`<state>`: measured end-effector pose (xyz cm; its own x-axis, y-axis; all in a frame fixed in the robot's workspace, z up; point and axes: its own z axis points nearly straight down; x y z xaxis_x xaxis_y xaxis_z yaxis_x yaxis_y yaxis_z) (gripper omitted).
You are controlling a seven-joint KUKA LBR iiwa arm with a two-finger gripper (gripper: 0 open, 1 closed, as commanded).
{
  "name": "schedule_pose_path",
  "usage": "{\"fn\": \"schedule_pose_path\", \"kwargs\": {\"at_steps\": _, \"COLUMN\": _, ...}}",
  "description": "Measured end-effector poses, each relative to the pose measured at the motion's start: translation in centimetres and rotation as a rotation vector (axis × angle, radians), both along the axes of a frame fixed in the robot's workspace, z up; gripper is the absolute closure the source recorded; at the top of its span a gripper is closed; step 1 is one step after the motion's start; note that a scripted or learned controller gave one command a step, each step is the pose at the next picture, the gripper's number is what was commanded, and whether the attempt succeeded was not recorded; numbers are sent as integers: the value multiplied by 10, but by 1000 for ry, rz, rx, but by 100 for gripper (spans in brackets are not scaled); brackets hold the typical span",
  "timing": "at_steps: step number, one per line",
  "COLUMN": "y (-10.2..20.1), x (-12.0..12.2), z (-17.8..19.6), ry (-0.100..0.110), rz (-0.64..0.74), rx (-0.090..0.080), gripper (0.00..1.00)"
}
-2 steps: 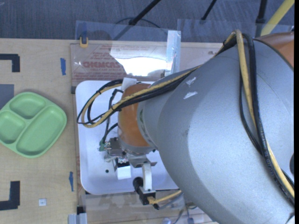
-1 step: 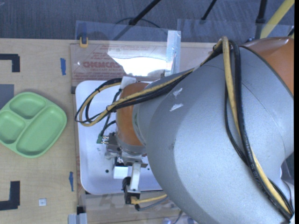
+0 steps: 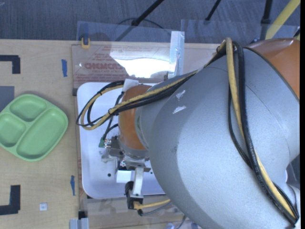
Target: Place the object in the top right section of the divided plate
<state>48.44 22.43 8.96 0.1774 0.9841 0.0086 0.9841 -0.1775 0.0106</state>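
Green divided plate (image 3: 33, 126) on bench (image 3: 43, 56), well left of tool (image 3: 121, 159). Tool low in white bin (image 3: 90, 128); open or closed, cannot tell. Step, as judged: pickup. Next: secure the object, then carry it left.

Divided plate (image 3: 32, 127) plain pale green; bench (image 3: 38, 61) light tan wood with black corner marks (image 3: 16, 65) and blue tape strips (image 3: 64, 67); bin (image 3: 93, 178) glossy white; clear panel (image 3: 102, 67) faintly lettered in red; arm (image 3: 214, 142) grey, orange band (image 3: 127, 128) at wrist.

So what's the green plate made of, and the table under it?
The green plate looks like plastic: even colour, soft sheen, rounded moulded dividers. The table looks like pale wood or plywood, matt with faint grain, maybe laminate.
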Motion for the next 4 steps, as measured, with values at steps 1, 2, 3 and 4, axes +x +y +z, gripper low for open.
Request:
{"fn": "schedule_pose_path", "kwargs": {"at_steps": 1, "y": 0, "x": 0, "z": 8, "ry": 4, "rz": 2, "rx": -2, "gripper": 100}}
{"fn": "schedule_pose_path", "kwargs": {"at_steps": 2, "y": 0, "x": -6, "z": 36, "ry": 17, "rz": -78, "rx": -9, "gripper": 100}}
{"fn": "schedule_pose_path", "kwargs": {"at_steps": 3, "y": 0, "x": -6, "z": 44, "ry": 17, "rz": -152, "rx": -8, "gripper": 100}}
{"fn": "schedule_pose_path", "kwargs": {"at_steps": 4, "y": 2, "x": -3, "z": 1, "ry": 8, "rz": 105, "rx": -2, "gripper": 100}}
